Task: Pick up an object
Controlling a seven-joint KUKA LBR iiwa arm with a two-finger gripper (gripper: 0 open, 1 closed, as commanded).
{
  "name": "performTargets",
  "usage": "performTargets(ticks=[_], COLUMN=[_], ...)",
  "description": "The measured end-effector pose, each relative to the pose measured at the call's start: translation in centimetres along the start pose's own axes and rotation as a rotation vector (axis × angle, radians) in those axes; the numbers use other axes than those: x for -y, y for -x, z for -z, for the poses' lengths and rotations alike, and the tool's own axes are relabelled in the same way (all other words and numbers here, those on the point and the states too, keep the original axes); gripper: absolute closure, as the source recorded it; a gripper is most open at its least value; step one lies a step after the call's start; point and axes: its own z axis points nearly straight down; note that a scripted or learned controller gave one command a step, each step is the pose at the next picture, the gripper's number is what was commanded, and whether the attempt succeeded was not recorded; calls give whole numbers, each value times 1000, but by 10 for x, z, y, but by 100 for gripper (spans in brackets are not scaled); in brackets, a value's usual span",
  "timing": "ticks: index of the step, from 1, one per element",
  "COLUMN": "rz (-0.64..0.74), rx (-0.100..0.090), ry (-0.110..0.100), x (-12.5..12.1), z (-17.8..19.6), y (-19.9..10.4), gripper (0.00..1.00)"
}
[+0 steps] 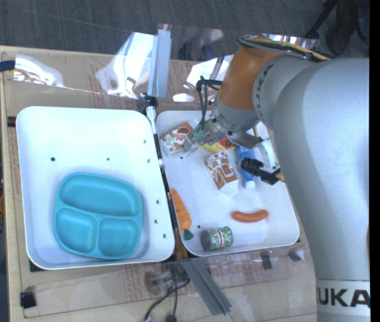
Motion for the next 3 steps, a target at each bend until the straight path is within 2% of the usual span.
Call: performTargets(ticks=[1, 2, 3], rz=[1, 7, 9], rx=[-2, -3, -4], ry=[-3, -6, -6], x=[0, 0, 0], z=[0, 7, 7], y=[-1, -1, -2], gripper=[0, 100, 0])
